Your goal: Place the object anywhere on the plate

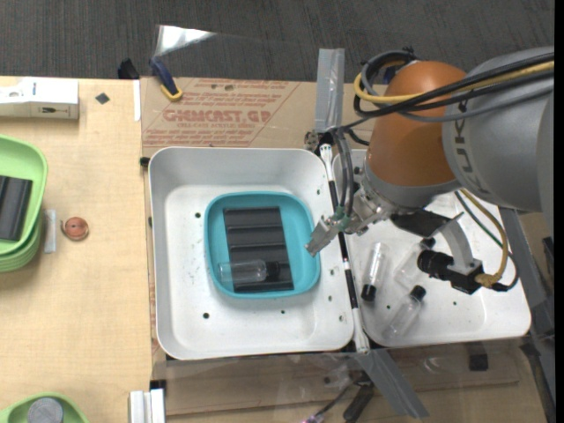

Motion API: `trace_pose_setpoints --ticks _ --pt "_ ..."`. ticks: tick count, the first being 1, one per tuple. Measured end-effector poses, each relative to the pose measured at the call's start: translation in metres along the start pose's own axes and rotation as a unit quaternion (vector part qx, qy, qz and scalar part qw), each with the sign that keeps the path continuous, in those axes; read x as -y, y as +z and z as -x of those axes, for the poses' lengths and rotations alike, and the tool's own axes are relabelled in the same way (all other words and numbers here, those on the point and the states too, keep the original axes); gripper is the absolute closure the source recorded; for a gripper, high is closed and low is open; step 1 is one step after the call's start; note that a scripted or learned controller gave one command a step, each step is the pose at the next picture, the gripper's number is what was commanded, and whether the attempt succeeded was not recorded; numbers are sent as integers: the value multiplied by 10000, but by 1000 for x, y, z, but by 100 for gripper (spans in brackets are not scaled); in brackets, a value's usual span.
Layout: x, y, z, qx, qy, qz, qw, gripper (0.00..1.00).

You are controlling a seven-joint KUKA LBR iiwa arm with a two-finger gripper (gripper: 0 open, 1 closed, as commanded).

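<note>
A teal square plate (214,247) lies in the middle of the left white bin (181,311). On it rests a black ridged block (256,227), and a clear vial (246,272) lies across the block's front end. My gripper (328,231) hangs over the divider between the bins, just off the plate's right edge, with nothing visibly in it. In the right bin (480,320) lie two clear vials with black caps, one (374,270) near the divider and one (407,308) further toward the front.
A sheet of brown cardboard (229,113) lies behind the left bin. On the wooden bench at the left are a green tray (25,170), a small orange disc (76,228) and a white box (40,100). The grey arm covers the back of the right bin.
</note>
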State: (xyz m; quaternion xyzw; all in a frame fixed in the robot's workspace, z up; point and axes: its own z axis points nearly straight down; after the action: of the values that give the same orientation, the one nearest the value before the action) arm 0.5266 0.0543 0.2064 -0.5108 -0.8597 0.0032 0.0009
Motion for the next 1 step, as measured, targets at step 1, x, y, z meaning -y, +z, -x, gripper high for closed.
trace_pose_setpoints --ticks 1 --pt "1 -8 2 4 12 -10 10000 100"
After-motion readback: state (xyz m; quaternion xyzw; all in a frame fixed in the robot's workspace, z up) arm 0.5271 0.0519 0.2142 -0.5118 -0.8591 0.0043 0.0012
